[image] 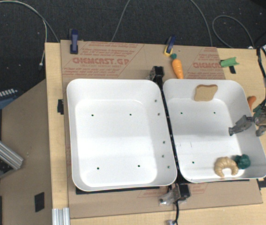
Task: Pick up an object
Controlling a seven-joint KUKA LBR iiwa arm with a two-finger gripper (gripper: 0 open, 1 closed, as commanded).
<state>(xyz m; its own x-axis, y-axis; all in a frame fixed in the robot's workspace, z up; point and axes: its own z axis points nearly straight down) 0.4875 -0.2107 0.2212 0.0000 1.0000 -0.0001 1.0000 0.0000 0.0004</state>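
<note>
The gripper (241, 124) hangs at the right edge of the right bin (203, 144); I cannot tell its state. The croissant (226, 166) lies below it at the frame's lower right, touching a green object (243, 161). Cardboard lettering is illegible.

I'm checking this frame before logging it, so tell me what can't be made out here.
- Gripper, camera view: at the right bin's right rim; most of the arm is cut off by the frame's right edge.
- Green object, camera view: partly tucked behind the croissant, too small to identify.
- Orange item past the right rim: only a sliver shows, half hidden by cables.
</note>
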